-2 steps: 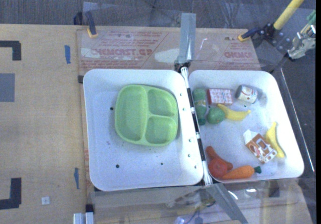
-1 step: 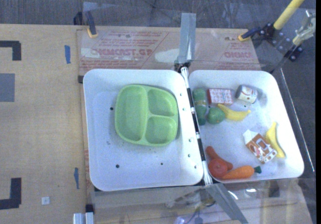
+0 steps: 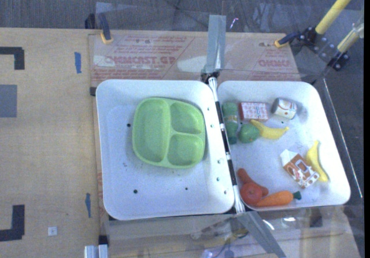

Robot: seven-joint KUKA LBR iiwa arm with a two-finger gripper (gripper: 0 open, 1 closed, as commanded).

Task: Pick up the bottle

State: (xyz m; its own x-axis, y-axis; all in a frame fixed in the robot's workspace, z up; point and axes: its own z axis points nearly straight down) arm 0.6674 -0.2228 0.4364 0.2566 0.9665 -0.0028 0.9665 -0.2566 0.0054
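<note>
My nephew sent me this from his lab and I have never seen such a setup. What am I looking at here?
One fixed camera looks down at a slant on a wooden bench with two shallow white bins. The left bin holds a green divided plate. The right bin holds toy food: a green bottle lying by the divider, two bananas, a carrot and small cartons. A robot arm is meant to pick up the bottle, which lies untouched.

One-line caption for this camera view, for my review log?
Green divided plate in the left bin; green bottle, bananas, carrot and small cartons crowd the right bin.
</note>
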